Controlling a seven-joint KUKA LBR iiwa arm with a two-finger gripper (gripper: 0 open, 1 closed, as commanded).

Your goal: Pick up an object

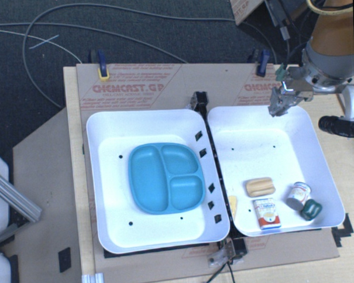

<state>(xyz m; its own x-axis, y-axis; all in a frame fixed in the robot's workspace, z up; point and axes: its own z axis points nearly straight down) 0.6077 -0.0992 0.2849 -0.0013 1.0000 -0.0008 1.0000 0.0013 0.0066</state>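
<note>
Camera view: the grey two-finger gripper (279, 107) hangs over the far edge of the right white bin (317, 143). I cannot tell its grip. The small tan bread roll (260, 187) lies well apart, at the bin's near side, beside a red-and-white carton (266, 214).

In the right bin (317, 139), bare floor runs from centre to twelve o'clock. The bun (260, 187), carton (266, 214) and small can (298, 193) crowd six to five o'clock. A blue tray (166, 177) covers the left bin's (101, 147) middle.
</note>
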